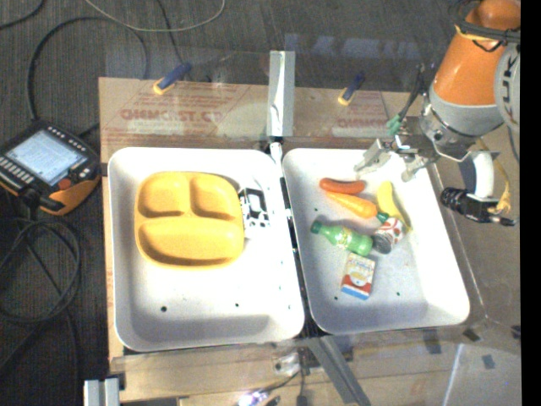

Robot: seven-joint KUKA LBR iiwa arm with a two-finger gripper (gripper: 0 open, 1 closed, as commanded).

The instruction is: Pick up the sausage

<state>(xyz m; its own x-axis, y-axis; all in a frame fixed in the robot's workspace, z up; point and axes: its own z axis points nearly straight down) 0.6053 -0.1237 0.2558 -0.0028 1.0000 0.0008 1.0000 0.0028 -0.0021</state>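
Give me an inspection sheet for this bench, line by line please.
Surface: two white bins side by side, left bin, right bin.
Job's things: sausage in right bin, far end, beside carrot.
Clutter: green bottle, banana, carton; yellow tray in left bin.
Pincer: open, above right bin's far edge, nothing between its fingers.
Cables: loops on floor.
Surroundings: pendant at left.

The arm point(473, 66) bears a rounded orange band above a grey wrist. Its gripper point(391, 161) has two pale metal fingers, a green fitting beside them, and black cabling nearby.
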